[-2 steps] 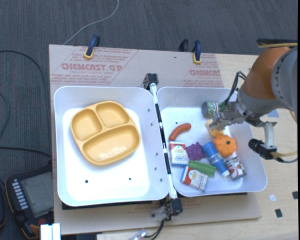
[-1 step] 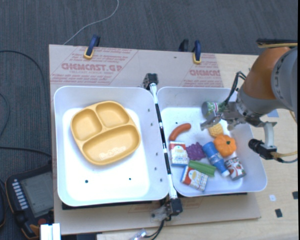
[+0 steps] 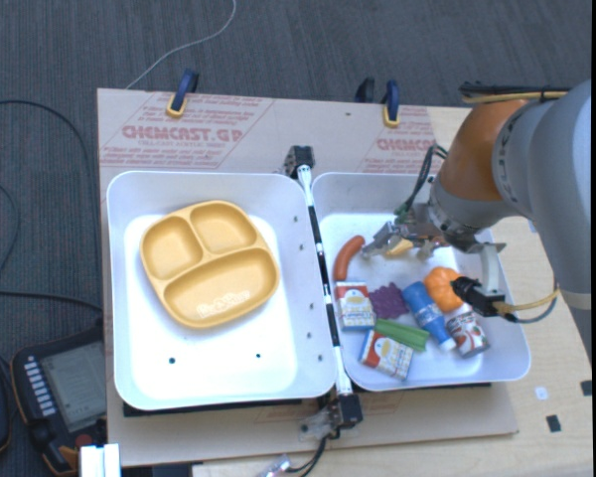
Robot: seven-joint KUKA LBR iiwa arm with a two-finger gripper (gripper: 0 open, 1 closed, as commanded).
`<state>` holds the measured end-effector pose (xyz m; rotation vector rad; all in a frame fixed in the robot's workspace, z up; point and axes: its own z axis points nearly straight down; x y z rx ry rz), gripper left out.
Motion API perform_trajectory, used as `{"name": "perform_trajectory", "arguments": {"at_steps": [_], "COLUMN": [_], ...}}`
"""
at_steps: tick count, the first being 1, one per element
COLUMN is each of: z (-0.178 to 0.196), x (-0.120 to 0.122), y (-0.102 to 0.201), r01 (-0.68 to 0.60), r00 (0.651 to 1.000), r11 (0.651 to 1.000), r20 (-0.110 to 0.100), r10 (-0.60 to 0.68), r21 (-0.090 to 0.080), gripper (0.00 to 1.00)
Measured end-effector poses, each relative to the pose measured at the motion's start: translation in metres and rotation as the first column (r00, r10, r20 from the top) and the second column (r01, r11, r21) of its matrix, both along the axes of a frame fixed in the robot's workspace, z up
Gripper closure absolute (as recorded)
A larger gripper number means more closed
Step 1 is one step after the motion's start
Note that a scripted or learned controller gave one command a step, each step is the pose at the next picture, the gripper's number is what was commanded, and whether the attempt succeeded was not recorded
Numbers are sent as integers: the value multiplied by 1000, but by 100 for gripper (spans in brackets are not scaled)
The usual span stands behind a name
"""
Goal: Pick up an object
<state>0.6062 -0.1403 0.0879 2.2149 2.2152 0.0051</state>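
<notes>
Robot lab test bench

A board (image 3: 308,266) printed with a maker's name lies clamped (image 3: 185,87) on grey carpet (image 3: 79,28), bearing two white bins (image 3: 119,266); loose cables (image 3: 194,38) trail off at 12 o'clock, a control pendant (image 3: 65,381) sits at 8 o'clock, and a grey-and-orange industrial arm (image 3: 507,157) enters from 3 o'clock.
</notes>
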Motion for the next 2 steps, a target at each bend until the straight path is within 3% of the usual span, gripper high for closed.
{"name": "perform_trajectory", "arguments": {"at_steps": [1, 2], "z": [12, 11], "x": [1, 1], "y": [0, 1], "r01": [-1, -1], "r00": [1000, 1000], "r11": [1000, 1000], "r20": [2, 1], "r10": [1, 1], "r21": [1, 1], "gripper": [100, 0]}}
